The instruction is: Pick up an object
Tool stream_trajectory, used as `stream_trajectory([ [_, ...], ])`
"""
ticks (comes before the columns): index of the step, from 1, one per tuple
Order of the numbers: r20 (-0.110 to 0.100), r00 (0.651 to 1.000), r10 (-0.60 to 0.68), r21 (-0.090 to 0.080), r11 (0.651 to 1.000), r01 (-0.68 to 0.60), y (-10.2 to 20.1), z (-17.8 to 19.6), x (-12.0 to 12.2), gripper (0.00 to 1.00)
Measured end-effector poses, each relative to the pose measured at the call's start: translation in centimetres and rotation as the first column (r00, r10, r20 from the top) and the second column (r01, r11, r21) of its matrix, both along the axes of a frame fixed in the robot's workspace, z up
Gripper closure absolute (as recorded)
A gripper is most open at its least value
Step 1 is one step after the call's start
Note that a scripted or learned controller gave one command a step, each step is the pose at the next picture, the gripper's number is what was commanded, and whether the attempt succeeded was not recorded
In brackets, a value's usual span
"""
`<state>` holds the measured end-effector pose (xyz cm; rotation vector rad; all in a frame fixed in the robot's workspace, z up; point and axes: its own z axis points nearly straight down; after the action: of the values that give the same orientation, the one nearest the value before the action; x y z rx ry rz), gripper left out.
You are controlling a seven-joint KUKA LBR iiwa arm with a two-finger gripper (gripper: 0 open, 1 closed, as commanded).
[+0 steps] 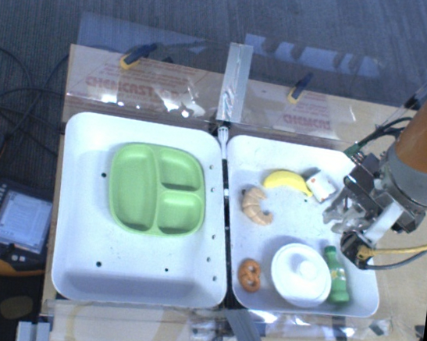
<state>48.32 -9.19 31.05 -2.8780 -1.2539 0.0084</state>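
Green bottle (336,275) lies at right bin's (228,207) right wall, touching white bowl (301,273). Gripper (340,215) hovers just above it, 2 fingers spread, holding nothing (bowl crowds one side). Descend centred, pinch across the body.

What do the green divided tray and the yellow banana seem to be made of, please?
The green divided tray looks like moulded plastic: uniform colour, matte with a soft sheen, rounded compartments. The yellow banana is probably a plastic toy: even colour, smooth skin, though that is uncertain.
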Motion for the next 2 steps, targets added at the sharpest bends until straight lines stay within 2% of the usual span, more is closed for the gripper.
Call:
stream_trajectory([
  [1, -0.001, 0.974, -0.228, -0.001, 0.974, 0.228, 1.26, -11.9, 3.31, 1.0],
  [2, -0.006, 0.974, -0.227, -0.002, 0.974, 0.227, 1.27, -11.13, 3.27, 1.0],
])
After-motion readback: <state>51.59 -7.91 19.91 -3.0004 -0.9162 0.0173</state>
